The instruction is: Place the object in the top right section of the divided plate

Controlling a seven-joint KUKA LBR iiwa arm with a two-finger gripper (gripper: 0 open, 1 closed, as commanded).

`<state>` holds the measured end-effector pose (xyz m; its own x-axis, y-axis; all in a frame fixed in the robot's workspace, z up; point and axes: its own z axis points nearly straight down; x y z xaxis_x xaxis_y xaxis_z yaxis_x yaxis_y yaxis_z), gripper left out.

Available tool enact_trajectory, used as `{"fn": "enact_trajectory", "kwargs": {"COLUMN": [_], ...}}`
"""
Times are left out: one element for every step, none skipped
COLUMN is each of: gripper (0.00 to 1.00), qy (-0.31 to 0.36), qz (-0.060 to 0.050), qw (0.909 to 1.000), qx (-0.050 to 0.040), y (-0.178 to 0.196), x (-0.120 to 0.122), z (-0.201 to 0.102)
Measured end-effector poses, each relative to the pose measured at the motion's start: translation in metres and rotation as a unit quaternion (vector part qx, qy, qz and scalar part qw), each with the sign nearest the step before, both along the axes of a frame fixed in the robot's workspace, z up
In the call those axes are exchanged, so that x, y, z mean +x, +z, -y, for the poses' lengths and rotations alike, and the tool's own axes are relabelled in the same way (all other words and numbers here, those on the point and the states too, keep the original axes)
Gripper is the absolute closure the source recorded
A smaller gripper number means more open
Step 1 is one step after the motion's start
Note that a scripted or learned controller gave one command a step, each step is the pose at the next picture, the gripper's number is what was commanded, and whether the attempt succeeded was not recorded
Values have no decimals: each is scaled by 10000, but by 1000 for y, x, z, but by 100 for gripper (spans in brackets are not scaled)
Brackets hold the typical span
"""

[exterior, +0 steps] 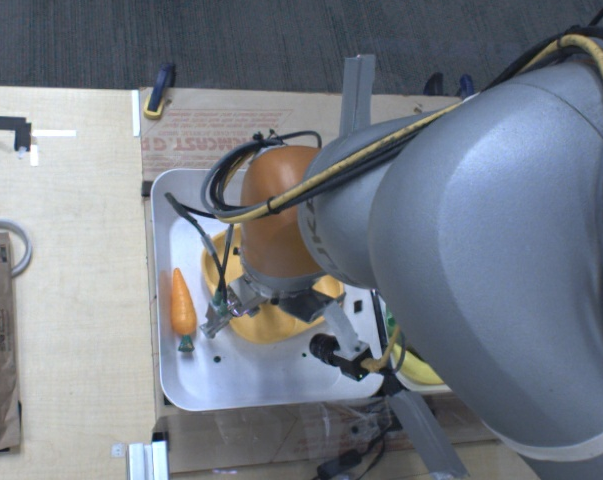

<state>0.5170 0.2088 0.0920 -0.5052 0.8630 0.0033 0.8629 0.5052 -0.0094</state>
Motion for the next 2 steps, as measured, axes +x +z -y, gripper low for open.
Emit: {"fn": "enact_trajectory", "kwargs": {"gripper": [0, 100], "qy": [1973, 1946], "qz": [48, 48], "qw": [9803, 9809], "qx": [15, 12], "y": [42, 50], "x": [18, 19], "z": [54, 56]}}
